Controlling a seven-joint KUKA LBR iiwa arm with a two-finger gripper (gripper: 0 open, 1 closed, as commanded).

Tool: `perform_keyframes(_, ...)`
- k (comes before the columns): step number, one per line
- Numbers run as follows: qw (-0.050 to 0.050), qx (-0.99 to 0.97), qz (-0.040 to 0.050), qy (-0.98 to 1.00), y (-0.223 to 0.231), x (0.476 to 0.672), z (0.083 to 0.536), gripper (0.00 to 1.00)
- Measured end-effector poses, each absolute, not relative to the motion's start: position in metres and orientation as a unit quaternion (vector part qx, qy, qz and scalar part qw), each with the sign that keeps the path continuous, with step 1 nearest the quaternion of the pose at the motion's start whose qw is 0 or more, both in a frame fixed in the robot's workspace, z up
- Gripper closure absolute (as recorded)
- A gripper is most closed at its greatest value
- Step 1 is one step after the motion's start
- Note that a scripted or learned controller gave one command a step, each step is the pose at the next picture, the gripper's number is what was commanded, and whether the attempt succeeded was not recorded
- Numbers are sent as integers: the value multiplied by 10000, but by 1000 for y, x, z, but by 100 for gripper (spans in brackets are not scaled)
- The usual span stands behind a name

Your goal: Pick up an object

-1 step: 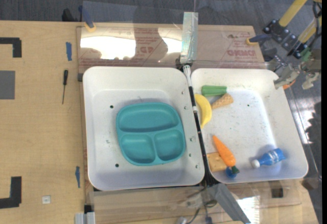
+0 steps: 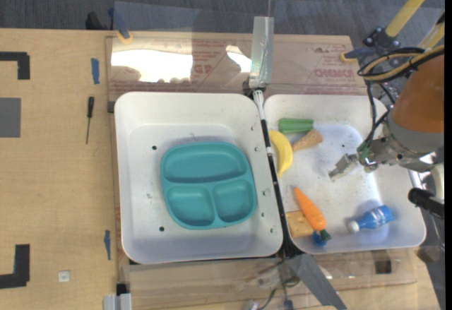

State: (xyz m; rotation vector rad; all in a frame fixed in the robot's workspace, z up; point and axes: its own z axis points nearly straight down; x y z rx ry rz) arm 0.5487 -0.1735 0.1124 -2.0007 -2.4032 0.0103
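A blue bottle [image 2: 371, 219] and a carrot [image 2: 309, 208] lay at the near edge of the right bin [image 2: 402, 239], with a banana [image 2: 282, 151] and a green piece [image 2: 295, 125] farther back. The gripper [image 2: 344, 167] hung over the bin's bare middle, its fingers spread and grasping nothing. The pick appeared not yet made; choosing, closing and lifting remained. A teal tray [image 2: 208, 184] sat in the left bin [image 2: 134, 160].

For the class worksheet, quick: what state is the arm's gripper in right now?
Gripper: over the right bin, nothing seen held; whether the jaws are open or closed cannot be told.
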Motion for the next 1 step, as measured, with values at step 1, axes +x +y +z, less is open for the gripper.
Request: perform_keyframes(1,40,-5655,10,-8247,-94,553,128,0)
